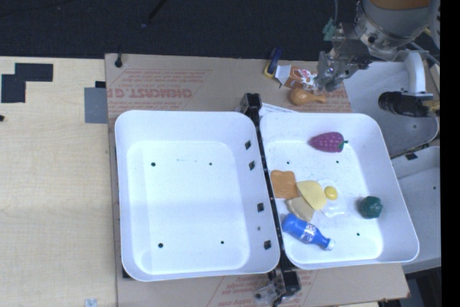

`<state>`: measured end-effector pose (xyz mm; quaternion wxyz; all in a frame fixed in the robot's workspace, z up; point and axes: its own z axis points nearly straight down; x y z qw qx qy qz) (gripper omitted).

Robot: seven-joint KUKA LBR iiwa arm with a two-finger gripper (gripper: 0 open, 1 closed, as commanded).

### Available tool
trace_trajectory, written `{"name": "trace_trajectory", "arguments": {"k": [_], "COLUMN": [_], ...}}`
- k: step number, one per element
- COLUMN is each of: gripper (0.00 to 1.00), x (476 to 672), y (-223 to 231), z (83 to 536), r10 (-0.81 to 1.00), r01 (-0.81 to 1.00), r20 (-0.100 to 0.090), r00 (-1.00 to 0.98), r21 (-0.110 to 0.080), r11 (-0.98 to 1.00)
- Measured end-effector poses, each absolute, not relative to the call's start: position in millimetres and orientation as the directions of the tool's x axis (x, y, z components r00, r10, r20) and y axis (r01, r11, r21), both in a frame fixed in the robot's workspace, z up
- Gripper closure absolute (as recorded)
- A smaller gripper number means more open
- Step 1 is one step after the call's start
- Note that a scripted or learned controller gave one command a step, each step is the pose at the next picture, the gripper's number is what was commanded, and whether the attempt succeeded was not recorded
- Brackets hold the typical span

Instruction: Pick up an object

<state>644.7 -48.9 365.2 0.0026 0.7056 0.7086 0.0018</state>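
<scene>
Objects for picking lie in the right bin (388,176); the left bin (129,176) shows bare floor. From left to right in the right bin: a slice of toast (283,184), a blue bottle (306,232), a yellow piece (312,193), a purple berry (327,141) at 12 o'clock, a dark green ball (370,207) at 3 o'clock. Nothing looks lifted yet; the pick remains undone. The gripper (330,78) hangs beyond the bins at 1 o'clock, over loose items on the desk (180,83). Whether the jaws are wide, narrow or holding anything cannot be told.
</scene>
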Motion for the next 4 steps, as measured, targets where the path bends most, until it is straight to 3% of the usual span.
{"name": "trace_trajectory", "arguments": {"k": [1, 2, 3, 4], "gripper": [1.00, 1.00, 1.00, 1.00], "x": [617.9, 643.9, 606.5, 623.4], "y": [10, -78, -10, -45], "z": [295, 299, 265, 249], "r10": [1.000, 1.000, 1.000, 1.000], "r01": [1.000, 1.000, 1.000, 1.000], "r20": [0.001, -0.004, 0.003, -0.002], "r00": [-0.004, 0.007, -0.005, 0.001], "r21": [-0.009, -0.001, -0.008, -0.003], "r11": [0.004, -0.007, 0.005, -0.001]}}
